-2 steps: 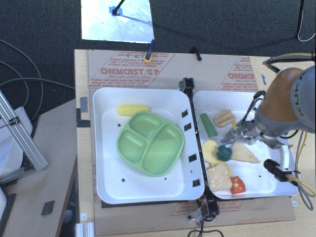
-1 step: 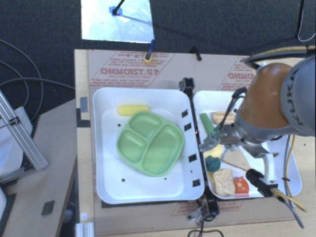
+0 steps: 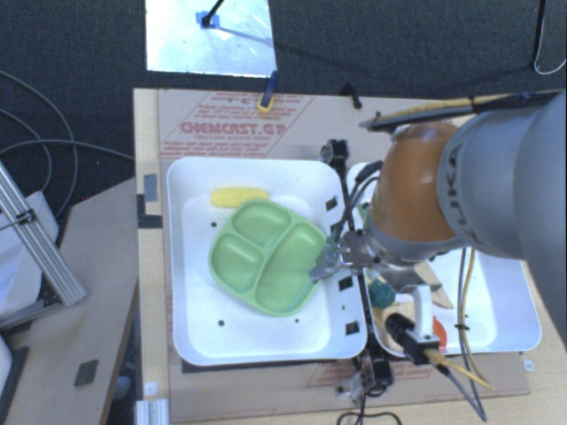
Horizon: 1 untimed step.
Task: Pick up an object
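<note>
L bin (image 3: pixel 199 326): green tray (image 3: pixel 266 257), yellow piece (image 3: pixel 238 197).

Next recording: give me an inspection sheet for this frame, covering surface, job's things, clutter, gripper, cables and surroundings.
Surface: cardboard-covered bench bearing a left bin and a right bin.
Job's things: green divided plate tilted in the left bin; yellow piece beside the plate's far edge; teal piece and orange piece in the right bin, partly hidden by the arm.
Clutter: yellow and blue clip at the bench's far edge.
Gripper: gripper at the plate's right rim; grasp cannot be judged.
Cables: black cables on the floor at left; yellow cable on the arm.
Surroundings: dark carpet, shiny sheet, aluminium frame.
</note>
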Each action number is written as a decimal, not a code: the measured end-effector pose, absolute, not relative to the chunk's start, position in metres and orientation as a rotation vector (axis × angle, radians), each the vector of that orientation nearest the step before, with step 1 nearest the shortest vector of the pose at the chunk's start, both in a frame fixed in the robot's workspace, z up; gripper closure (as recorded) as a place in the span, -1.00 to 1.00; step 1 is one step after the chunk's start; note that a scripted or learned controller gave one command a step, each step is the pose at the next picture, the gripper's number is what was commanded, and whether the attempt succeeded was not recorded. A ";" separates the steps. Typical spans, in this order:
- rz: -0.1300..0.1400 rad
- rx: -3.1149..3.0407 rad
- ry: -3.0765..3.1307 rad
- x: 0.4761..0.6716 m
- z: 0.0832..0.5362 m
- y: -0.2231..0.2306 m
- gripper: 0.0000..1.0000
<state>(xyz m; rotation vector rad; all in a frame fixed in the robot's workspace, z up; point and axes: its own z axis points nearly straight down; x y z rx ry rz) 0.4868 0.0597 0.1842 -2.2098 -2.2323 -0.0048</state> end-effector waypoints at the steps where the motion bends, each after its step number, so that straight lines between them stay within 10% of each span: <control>1: -0.014 -2.222 -2.236 0.623 0.186 0.050 -1.00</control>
